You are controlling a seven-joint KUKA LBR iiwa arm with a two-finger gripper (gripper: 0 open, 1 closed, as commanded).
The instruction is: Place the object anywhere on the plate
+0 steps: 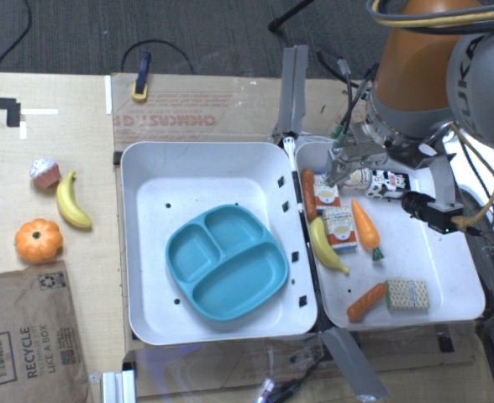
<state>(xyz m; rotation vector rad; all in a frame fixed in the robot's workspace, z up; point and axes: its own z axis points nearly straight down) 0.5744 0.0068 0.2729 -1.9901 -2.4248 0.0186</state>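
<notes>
Toward the upper right of the frame, the grey arm with its orange band hangs over the right bin (449, 309), and the gripper (345, 168) sits low at that bin's upper left corner, just above a small cluster of items; whether the pincer is spread or pressed together cannot be told from this slanted view, and nothing is visibly held. Just beneath and beside it lie a red sausage-like piece (308, 190), a small juice carton (339, 227), a carrot (365, 225), a yellow banana (324, 246) and a black-and-white patterned carton (383, 181); lower down rest a second carrot (365, 302) and a sponge block (407, 294). At frame centre the left bin (146, 250) holds the blue divided plate (226, 261), bare. By my judgement the pick is in hand: next comes a firm grasp, a lift clear of the bin walls, then a carry leftward to the plate.
</notes>
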